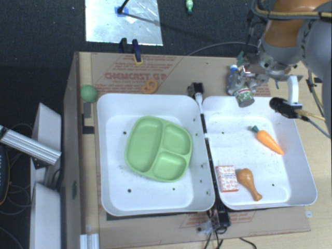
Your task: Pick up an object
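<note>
My gripper point(241, 87) hangs over the far rim of the right bin point(301, 165), near its left corner. A small grey can with a green label point(245, 97) sits tilted between its fingers, lifted above the bin floor. On the floor of the right bin lie an orange carrot point(268, 140), a brown drumstick point(249, 183) and a small red-and-white box point(226, 178), all nearer the camera than the gripper.
The left bin point(111, 154) holds a green divided plate point(158, 148). A green ball point(88, 93) and an orange ring point(149, 86) lie on the cardboard beyond it. A black fitting point(282, 107) juts over the right bin's far right rim.
</note>
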Controlling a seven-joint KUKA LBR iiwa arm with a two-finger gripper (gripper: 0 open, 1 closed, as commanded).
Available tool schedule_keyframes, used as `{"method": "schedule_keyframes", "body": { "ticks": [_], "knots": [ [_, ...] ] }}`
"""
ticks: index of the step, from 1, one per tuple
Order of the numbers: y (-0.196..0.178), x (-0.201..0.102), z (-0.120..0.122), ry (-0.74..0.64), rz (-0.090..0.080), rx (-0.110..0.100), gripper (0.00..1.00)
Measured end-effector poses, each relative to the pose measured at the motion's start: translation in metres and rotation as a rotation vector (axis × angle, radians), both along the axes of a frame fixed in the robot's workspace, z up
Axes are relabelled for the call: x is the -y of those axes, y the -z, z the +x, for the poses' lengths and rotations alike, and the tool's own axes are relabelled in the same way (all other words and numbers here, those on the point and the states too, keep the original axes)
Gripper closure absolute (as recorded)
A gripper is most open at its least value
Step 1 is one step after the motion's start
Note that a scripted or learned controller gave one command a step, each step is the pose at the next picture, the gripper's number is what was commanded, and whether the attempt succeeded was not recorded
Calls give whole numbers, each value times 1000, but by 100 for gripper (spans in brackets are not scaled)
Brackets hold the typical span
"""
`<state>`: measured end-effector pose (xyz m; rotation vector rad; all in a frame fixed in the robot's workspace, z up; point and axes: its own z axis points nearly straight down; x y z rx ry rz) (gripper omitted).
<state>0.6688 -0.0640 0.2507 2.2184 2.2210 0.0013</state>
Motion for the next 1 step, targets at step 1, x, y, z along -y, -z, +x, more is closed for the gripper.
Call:
{"method": "schedule_keyframes", "body": {
  "ticks": [1],
  "knots": [
    [11,-90,-24,-4,3,-1,100]
  ]
}}
